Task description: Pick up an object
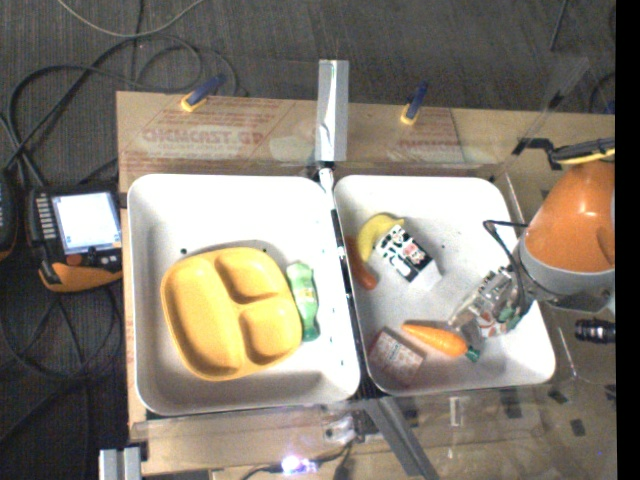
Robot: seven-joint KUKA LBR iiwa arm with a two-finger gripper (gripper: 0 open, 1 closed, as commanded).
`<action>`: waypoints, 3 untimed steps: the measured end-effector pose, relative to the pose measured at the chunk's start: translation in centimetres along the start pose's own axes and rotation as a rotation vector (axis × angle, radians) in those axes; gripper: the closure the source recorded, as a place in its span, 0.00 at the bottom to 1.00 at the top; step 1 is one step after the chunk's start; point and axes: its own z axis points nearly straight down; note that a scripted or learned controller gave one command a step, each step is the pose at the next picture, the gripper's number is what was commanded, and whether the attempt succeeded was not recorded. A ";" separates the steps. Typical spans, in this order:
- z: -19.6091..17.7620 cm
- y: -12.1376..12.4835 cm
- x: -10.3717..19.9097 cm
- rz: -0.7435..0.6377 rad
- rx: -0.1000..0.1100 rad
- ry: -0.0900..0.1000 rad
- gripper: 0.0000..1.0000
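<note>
Item: carrot (pixel 436 338), orange, lying flat near the front edge of the right bin (pixel 455 190), its leafy end toward the front right corner and just beside the gripper (pixel 487 308), apparently the likeliest target since it sits nearest; finger state cannot be told. Adjacent in that bin: brown packet (pixel 395 354) touching the carrot's tip, black-and-white carton (pixel 407 254) and yellow toy (pixel 377 230) toward the back left corner. Left bin (pixel 150 268): yellow divided tray (pixel 232 310), green packet (pixel 303 299) wedged against its right side.
</note>
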 end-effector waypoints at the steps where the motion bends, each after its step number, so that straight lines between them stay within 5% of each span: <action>1: 0.0 0.0 0.0 0.000 0.000 0.000 0.00; 2: -0.8 0.1 0.1 0.000 -0.002 0.003 1.00; 3: -0.8 0.1 0.1 0.000 -0.002 0.003 0.00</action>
